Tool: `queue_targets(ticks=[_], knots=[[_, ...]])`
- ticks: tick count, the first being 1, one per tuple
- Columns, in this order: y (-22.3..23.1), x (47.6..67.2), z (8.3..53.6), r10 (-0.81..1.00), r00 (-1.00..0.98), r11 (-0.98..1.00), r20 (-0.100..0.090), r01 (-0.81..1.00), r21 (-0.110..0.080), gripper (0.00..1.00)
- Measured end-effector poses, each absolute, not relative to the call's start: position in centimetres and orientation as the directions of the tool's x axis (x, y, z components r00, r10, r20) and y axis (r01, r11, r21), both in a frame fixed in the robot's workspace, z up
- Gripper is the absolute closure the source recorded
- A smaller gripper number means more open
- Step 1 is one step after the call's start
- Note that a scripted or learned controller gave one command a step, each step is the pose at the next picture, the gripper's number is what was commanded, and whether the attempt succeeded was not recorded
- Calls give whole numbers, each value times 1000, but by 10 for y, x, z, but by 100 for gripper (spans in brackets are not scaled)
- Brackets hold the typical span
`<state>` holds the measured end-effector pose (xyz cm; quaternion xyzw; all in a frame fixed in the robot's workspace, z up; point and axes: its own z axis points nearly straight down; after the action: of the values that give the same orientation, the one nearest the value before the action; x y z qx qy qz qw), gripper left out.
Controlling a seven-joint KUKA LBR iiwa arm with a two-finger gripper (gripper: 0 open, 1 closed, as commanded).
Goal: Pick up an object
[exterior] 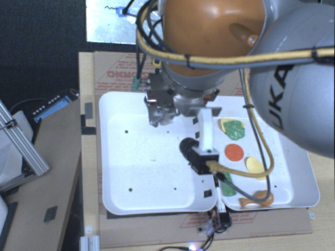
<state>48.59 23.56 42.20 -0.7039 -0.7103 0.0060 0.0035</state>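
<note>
claw [158,113] is placed over left bin [136,161], far side; its state cannot be told | red disc [234,151] is found in right bin [296,184] between green piece [234,130] and yellow piece [254,164] | disc is judged light, thin, stiff, slippery; rim-to-rim pinch is advised

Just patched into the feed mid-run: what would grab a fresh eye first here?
The arm's orange band looms across the top of the view, the biggest thing in frame. Beneath it the claw hangs over the far part of the left bin. The bright colours sit in the right bin: a red disc, a green-and-yellow piece beyond it, a yellow piece and an orange curved piece near the front rim.
</note>
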Motion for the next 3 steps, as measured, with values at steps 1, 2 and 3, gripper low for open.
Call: queue_targets(ticks=[1, 2, 3], knots=[[233, 584, 440, 1000, 1, -1, 0, 1000, 5, 100], [235, 488, 534, 1000, -9, 9, 8, 1000, 10, 100], [187, 561, 535, 1000, 4, -4, -1, 1000, 3, 100]])
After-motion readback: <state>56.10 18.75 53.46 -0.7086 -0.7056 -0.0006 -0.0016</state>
